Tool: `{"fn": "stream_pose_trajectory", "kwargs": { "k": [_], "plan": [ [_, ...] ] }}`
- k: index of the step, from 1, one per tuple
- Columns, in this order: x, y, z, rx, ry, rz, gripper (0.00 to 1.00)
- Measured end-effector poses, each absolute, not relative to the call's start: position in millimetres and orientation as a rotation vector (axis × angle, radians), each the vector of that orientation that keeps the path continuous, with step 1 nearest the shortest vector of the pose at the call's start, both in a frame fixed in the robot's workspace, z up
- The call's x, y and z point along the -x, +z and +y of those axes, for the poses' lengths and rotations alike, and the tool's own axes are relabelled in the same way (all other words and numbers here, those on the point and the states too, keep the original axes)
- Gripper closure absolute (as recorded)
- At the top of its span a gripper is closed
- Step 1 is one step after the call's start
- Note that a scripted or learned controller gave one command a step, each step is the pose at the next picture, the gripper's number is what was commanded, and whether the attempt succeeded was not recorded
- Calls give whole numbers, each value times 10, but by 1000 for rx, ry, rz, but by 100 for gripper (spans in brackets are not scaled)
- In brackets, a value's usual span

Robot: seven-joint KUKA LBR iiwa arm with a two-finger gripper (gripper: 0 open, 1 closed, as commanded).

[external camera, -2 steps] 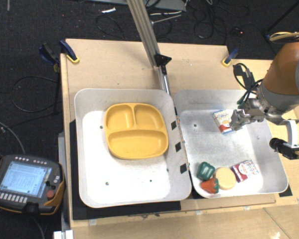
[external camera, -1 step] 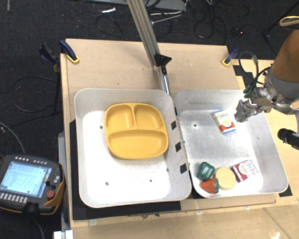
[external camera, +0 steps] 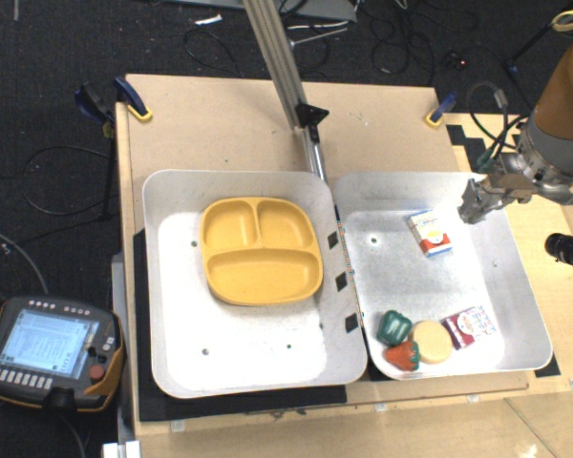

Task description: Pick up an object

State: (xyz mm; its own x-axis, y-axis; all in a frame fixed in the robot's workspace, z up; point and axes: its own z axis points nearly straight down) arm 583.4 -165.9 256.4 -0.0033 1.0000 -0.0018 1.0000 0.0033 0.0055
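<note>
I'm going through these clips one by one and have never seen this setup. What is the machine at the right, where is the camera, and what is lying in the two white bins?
One camera looks down at a slant on a bench. The grey-and-orange thing at the right is a robot arm; its gripper hangs over the right bin's far edge, with nothing visibly held. The left bin holds a yellow divided plate. The right bin holds a small carton and, near its front, a green pepper, a red toy food, a pale round piece and a red-and-white packet. The job is picking one up.
</note>
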Motion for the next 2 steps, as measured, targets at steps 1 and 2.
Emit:
{"fn": "stream_pose_trajectory", "kwargs": {
  "k": [1,2],
  "plan": [
    [-5981,2608,-1173,-2212,4,2228,100],
    [-6033,2545,-741,-2214,1,2230,100]
  ]
}}
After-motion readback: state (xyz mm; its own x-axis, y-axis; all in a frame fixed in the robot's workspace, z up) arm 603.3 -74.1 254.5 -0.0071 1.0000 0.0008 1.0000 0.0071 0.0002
